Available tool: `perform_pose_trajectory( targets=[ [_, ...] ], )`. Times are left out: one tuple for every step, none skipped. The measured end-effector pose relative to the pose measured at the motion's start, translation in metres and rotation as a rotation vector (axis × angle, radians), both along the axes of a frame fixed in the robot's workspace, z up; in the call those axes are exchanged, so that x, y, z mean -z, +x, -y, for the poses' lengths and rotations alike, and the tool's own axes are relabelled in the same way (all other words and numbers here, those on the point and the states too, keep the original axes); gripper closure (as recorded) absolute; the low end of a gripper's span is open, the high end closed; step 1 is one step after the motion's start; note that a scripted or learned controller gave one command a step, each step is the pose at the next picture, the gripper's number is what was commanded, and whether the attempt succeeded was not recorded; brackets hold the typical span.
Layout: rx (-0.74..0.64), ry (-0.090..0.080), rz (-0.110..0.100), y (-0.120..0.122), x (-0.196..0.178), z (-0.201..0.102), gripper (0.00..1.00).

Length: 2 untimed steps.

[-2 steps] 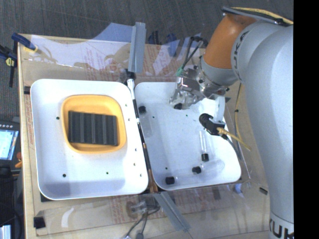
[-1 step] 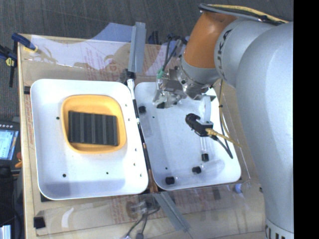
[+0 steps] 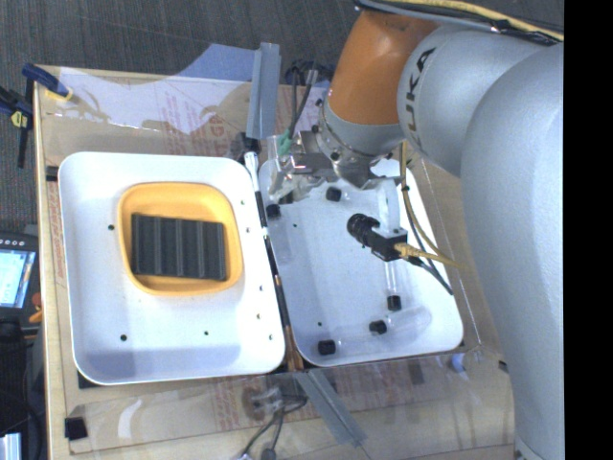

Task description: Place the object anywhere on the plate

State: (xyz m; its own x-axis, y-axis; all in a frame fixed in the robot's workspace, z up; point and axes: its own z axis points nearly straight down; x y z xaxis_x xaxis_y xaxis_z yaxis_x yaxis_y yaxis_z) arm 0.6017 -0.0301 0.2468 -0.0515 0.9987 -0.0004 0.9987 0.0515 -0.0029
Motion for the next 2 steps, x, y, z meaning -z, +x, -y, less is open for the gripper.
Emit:
perform_pose_trajectory(
  targets=[
    [-0.108,0.0,0.001,0.023,0.016,-0.014,1.0],
    [-0.395,0.002,-0.002,0.014,0.056,-0.023,1.0]
  ],
)
